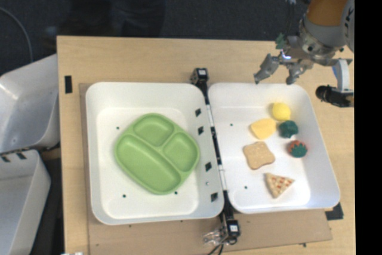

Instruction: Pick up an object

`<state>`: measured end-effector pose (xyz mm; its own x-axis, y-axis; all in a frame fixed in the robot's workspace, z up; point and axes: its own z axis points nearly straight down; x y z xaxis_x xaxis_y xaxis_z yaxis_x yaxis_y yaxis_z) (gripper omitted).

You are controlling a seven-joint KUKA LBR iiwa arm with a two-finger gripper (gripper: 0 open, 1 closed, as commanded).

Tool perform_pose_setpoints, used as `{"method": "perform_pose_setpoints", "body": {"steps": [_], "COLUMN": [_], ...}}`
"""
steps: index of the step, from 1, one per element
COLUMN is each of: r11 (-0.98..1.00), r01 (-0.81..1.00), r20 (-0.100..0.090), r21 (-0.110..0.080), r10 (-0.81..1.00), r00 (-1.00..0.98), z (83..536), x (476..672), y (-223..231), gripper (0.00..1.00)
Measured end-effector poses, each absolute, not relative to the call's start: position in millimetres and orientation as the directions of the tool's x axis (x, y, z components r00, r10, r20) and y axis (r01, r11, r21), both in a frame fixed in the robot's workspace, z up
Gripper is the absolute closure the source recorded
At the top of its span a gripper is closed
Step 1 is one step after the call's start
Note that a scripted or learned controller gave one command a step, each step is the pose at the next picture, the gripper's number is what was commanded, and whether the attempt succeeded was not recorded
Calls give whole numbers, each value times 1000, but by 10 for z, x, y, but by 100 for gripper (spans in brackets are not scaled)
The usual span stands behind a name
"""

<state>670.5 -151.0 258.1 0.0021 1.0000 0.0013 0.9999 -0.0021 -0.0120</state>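
The grey two-finger gripper point(279, 73) hangs above the far edge of the right white bin point(239, 104), fingers apparently spread wide and empty, poised to descend; nearest below lies the round yellow toy lemon point(281, 110), beside other play foods.

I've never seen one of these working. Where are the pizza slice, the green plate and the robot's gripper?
Pizza slice point(279, 184): camera view, middle of the wedge.
Green plate point(156, 153): camera view, ridge between its compartments.
Gripper point(276, 70): camera view, midway between its fingertips, above the right bin's far edge.
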Motion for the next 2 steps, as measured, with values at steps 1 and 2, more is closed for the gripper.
{"method": "perform_pose_setpoints", "body": {"steps": [1,2], "r11": [1,-1], "r01": [1000,1000], "r20": [-1,-1], "r21": [1,-4], "r10": [1000,1000], "r00": [-1,1], "z": [2671,2037], "x": [6727,6731], "y": [-1506,-1528], "gripper": [0,0]}}
